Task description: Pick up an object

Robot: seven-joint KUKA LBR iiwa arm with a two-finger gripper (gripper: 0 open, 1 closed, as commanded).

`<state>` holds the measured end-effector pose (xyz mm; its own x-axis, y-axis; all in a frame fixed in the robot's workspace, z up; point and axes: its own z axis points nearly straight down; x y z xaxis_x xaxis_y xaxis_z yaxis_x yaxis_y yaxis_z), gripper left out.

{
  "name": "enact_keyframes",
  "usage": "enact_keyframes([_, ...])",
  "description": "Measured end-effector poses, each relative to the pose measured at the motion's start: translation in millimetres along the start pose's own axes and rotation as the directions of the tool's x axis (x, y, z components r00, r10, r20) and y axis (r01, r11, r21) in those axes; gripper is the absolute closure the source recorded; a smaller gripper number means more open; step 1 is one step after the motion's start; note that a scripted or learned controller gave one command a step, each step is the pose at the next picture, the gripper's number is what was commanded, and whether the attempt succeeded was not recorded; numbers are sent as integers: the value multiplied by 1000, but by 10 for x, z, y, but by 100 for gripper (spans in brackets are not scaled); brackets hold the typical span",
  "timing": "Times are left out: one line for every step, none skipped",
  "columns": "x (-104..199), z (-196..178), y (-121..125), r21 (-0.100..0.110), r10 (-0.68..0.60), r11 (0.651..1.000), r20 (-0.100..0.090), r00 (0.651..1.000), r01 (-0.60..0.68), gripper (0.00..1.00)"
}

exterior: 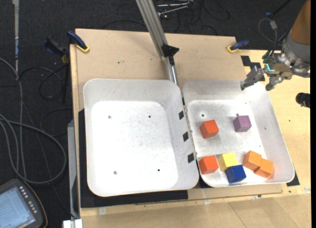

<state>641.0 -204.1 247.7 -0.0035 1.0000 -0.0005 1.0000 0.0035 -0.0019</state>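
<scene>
My gripper [260, 81] hangs over the far right corner of the right bin [276, 123], its two dark fingers spread apart with nothing between them. In that bin lie an orange cube [209, 128] and a purple cube [242, 123] near the middle. Along the bin's near edge sit another orange cube [209, 164], a yellow cube [228, 160], a blue cube [236, 173] and two orange blocks [259, 163] touching each other. All the cubes are well below and left of the gripper.
The left bin [98, 123] lies beside the right one. A slanted metal pole [153, 19] reaches down to the bins' shared far edge. Clamps [79, 42] hold the board's far corners. Cables lie on the dark floor.
</scene>
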Motion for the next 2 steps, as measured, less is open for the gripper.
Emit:
enact_keyframes([21,644,-6,4,2,1000,-1,1000,-2,0])
enact_keyframes([29,1286,-44,4,3,1000,-1,1000,-3,0])
